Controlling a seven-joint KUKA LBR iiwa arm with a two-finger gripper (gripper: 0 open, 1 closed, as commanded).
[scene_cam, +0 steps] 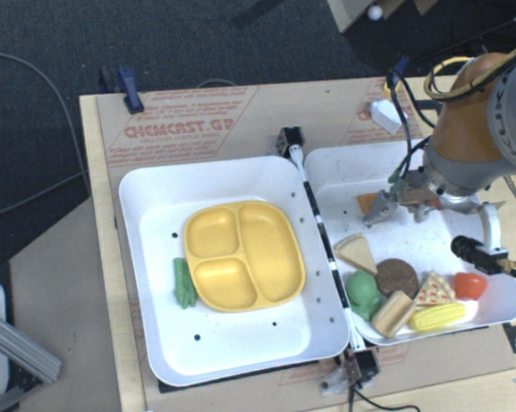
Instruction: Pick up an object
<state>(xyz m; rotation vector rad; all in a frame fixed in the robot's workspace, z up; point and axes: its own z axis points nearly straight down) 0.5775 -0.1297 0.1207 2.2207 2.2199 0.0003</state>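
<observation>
The pincer (384, 209) hangs low over the upper part of the right bin (344, 168), pointing toward the view's left. Whether it is apart or together cannot be told from this angle. Just beside its tip, on the side facing the left bin, a small orange piece (366, 202) lies on the bin floor; contact between the 2 cannot be told.

Below the pincer in the view, near the divider between the 2 bins, sits a pale wedge (357, 255). Farther down are a brown disc (396, 276) and a green round toy (362, 288), with a tan block (392, 313) just beneath them. Down and away to the arm's side lie a pizza slice (434, 290), a yellow corn cob (439, 317) and a red toy (470, 285), crowded along the bin's lower edge.

Well apart from the pincer, the left bin (142, 211) holds a yellow plate (244, 256) with 3 compartments, and a green pod (185, 281) lies just beyond the plate's far side.
</observation>
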